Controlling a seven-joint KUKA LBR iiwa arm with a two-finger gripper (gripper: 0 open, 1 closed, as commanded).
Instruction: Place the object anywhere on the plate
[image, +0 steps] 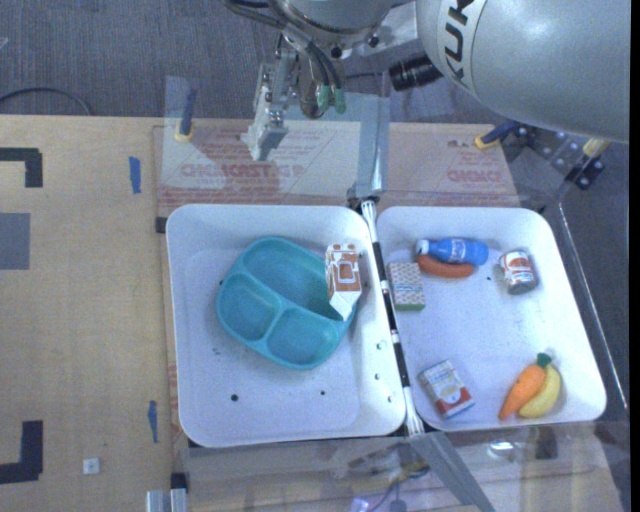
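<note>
A teal divided plate (270, 300) lies in the left bin (200, 400). A small white and orange carton (343, 279) stands at the plate's right rim, touching it, close to the wall between the bins. My gripper (267, 135) hangs high over the cardboard behind the left bin, up and to the left of the plate, well away from the carton. Nothing shows under it or in it.
The right bin (575, 330) holds a blue bottle (456, 249) on an orange sausage (446, 267), a can (517, 271), a green-white box (406, 285), a red-white carton (446, 389), a carrot (520, 389) and a banana (546, 392). The arm's grey body (530, 55) fills the top right.
</note>
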